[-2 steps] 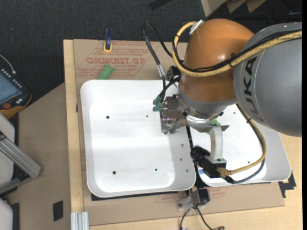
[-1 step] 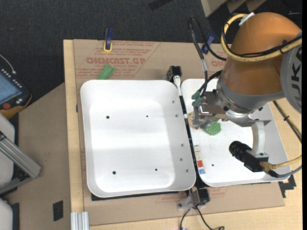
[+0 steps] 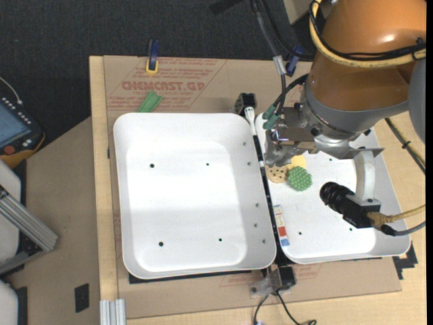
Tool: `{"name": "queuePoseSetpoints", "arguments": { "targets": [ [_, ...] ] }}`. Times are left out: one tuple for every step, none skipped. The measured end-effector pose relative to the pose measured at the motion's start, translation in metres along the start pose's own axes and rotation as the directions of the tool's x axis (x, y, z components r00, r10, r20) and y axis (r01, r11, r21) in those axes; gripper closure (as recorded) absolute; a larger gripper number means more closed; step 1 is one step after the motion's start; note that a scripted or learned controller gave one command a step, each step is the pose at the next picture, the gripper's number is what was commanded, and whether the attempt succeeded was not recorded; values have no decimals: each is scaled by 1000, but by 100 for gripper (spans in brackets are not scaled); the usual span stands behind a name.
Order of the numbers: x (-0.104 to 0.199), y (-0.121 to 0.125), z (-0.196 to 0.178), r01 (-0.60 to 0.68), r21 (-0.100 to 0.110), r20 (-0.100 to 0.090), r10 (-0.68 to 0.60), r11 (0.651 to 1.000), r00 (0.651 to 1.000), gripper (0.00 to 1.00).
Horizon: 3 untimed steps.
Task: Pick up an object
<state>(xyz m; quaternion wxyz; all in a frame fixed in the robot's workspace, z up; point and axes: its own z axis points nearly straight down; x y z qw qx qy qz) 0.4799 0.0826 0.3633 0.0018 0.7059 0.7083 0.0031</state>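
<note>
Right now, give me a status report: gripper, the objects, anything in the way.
Gripper low in right bin, left side. Green ball, tan disc, yellow piece beside it; hold unconfirmed. Bin wall close by.

Bright, even overhead light; the left bin is nearly washed out, greyer across its upper half; soft sheen on the orange band at upper right; dark floor at upper left grainy.

Bench with two white bins
</note>
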Motion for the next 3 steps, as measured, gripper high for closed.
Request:
{"name": "queuePoseSetpoints", "arguments": {
  "targets": [
    [-1, -1, 31, -4, 12, 2, 4, 1000, 1000, 100],
    [36, -2, 55, 1, 13, 2, -1, 1000, 1000, 100],
    [-25, 3, -67, -10, -10, 1, 10, 1000, 1000, 100]
  ]
}}
